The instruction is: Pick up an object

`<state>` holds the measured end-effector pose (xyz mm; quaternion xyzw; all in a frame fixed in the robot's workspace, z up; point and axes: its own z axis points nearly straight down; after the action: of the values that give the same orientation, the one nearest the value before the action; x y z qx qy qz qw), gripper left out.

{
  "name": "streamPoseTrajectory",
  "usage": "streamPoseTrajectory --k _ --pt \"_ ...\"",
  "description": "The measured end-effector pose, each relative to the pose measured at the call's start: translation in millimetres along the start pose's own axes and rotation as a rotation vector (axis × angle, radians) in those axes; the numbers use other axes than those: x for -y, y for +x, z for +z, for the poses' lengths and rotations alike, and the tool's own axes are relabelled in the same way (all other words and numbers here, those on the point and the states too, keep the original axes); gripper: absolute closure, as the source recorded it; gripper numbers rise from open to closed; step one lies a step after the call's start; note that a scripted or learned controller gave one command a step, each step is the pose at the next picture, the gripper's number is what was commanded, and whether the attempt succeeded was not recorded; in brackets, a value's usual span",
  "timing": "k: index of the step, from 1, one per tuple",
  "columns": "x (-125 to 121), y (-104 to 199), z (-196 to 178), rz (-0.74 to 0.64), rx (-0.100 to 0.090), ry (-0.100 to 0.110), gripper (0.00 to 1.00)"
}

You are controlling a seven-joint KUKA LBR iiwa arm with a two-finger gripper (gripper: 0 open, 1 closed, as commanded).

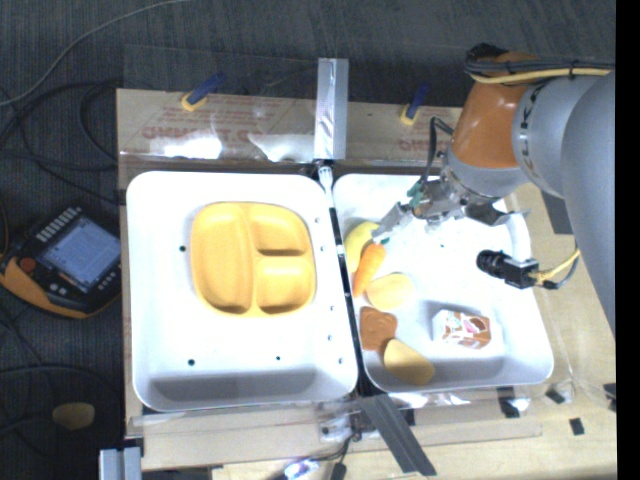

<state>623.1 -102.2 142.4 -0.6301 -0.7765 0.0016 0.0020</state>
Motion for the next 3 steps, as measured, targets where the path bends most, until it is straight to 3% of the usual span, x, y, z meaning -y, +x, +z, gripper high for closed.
streamPoseTrajectory --k 1,2,3 --pt "80.3 17.7 54.1 -0.234 0.006 -0.014 0.0" --pt "35.2 -30.2 54.5 0.0 0.005 -0.015 0.0" --pt "4.8 -34.8 49.1 -0.03 0.001 -0.002 0.0"
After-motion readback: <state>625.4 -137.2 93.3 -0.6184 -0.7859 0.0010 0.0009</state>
